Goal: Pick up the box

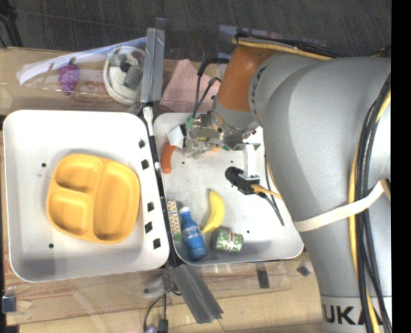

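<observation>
The claw [204, 139] sits low at the upper left of the right bin [288, 238], over a small white box [175, 136], it seems; its grip cannot be told. A banana [215, 211] lies lower, near a blue bottle [191, 233].

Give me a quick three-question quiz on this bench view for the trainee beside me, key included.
1. True or false: the yellow divided tray lies in the left bin.
2. Which item lies right of the blue bottle in the right bin? A) banana B) spoon C) cup
3. Fill in: the gripper hangs over the ____ bin's upper end.

Key: 1 true; 2 A; 3 right.
</observation>
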